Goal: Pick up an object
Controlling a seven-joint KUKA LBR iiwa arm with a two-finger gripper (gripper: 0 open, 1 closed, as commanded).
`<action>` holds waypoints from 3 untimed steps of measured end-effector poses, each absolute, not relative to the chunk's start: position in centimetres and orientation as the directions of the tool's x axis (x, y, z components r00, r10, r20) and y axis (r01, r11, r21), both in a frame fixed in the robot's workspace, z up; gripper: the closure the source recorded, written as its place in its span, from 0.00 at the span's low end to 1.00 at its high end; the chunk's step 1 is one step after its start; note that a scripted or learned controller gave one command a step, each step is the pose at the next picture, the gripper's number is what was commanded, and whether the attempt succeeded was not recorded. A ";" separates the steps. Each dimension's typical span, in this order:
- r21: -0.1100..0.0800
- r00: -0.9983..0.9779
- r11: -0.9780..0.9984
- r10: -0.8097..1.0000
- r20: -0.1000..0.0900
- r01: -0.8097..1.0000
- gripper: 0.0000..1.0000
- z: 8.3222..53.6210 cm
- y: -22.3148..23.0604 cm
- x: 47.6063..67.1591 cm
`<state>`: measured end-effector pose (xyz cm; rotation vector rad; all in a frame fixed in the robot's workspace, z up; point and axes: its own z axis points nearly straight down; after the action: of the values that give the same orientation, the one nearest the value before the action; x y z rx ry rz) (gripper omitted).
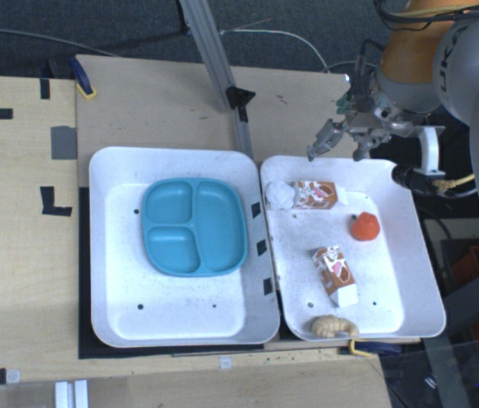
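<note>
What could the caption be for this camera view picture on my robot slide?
Robot gripper hovers, open, over the right bin's far edge; blue plate sits in the left bin.

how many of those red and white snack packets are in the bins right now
2, both in the right bin. One packet lies near the bin's far edge, beside a white crumpled item. The other packet lies near the middle, angled toward the near edge. None seem hidden.

No legible txt; print on both snack packets too blurry.
</note>
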<state>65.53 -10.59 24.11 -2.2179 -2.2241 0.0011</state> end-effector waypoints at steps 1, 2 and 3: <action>-0.001 -0.003 0.003 1.000 0.000 1.000 0.00 24.1 -10.6 65.5; -0.007 -0.003 0.003 1.000 0.000 1.000 0.00 18.4 -9.9 66.2; -0.002 -0.001 0.001 1.000 0.001 1.000 0.00 13.6 -9.0 65.8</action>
<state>65.77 -8.97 13.59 -2.2189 -2.2210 0.0018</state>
